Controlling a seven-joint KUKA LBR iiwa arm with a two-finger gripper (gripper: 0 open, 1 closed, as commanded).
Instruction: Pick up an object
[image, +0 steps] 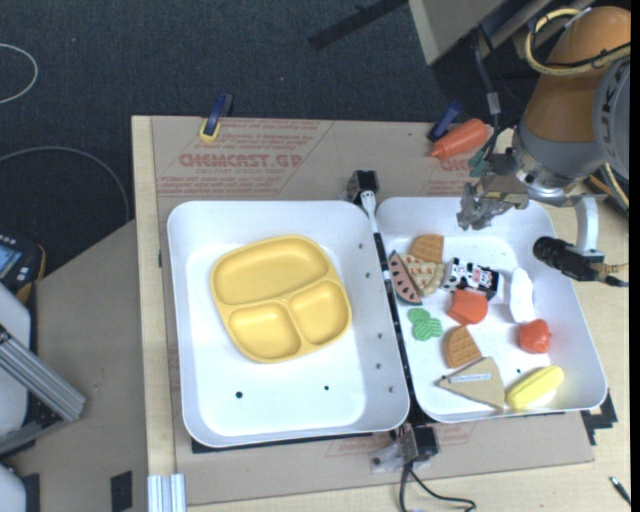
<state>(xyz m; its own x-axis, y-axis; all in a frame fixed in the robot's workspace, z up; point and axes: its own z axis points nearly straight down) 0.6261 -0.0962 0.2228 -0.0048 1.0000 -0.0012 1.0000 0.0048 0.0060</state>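
- Grey arm's gripper (484, 212) hovers over the right bin's (592, 352) far edge; I cannot tell its state.
- Yellow banana (535, 386) lies near the bin's front right corner, long axis slanting toward the far right.
- Yellow 3-compartment tray (280, 297) sits in the left bin (190, 330).

Brown-board bench (150, 300), two white bins (190, 330) side by side, blue-yellow clamp (213, 118) at far edge

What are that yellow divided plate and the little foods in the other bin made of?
The yellow divided plate looks like moulded plastic: one even colour, rounded edges, a soft sheen. The toy foods, such as the watermelon slice and yellow banana, seem plastic or rubber, judging by flat bright colours; which one is unclear.
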